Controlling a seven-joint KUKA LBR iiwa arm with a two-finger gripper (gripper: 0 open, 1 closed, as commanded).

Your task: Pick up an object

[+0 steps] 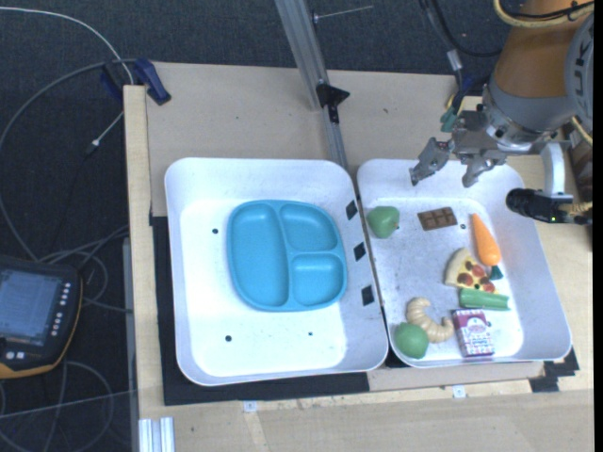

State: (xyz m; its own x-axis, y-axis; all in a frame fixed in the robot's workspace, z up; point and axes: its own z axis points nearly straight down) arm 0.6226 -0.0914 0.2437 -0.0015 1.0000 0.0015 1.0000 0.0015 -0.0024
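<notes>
Camera view, stock at hand: claw (450, 166) spread open and holding nothing, poised over the far rim of the right bin (556, 290), likely set for a descent; two white bins on the surface (245, 111); left bin (188, 252) carries one blue divided plate (285, 254); right bin carries the candidates, loosely scattered: two green fruits (382, 220), one brown chocolate bar (436, 219), one carrot (485, 239), one pizza slice (469, 271), one red carton (474, 333); the chocolate bar lies nearest the claw.

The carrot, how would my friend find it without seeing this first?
Look in the right-hand white bin, near its far right side. The carrot lies there, between the brown chocolate bar and the bin wall. It is the only long orange thing.
</notes>
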